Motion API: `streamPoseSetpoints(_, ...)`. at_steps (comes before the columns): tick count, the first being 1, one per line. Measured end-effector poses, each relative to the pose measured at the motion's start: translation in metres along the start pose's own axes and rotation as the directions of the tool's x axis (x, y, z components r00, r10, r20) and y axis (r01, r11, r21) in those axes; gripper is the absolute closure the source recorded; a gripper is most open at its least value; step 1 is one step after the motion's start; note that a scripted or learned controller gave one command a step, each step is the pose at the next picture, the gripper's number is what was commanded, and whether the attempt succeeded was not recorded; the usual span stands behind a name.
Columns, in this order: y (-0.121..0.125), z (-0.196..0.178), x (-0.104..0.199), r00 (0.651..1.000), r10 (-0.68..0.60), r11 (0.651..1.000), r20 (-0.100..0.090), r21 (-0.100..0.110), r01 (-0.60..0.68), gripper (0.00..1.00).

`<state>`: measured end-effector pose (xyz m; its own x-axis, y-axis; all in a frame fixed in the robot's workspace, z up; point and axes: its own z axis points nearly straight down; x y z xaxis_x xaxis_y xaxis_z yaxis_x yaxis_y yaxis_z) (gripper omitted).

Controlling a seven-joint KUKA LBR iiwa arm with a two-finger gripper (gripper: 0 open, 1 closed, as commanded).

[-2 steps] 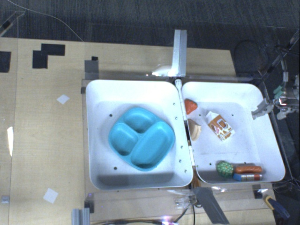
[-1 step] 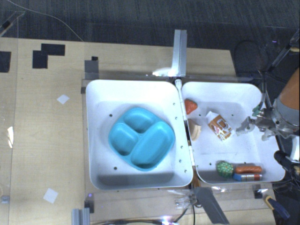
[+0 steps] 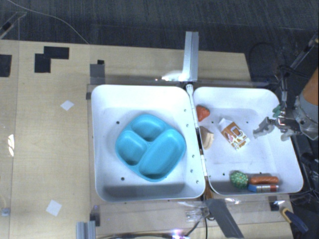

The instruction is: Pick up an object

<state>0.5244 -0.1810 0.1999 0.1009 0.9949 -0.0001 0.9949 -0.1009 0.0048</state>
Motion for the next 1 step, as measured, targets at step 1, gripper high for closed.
streamPoseSetpoints(1, 0.1185, 0.0744, -0.0034, 1.000, 0.027, 1.000, 0.001, 0.002, -0.027, 0.00)
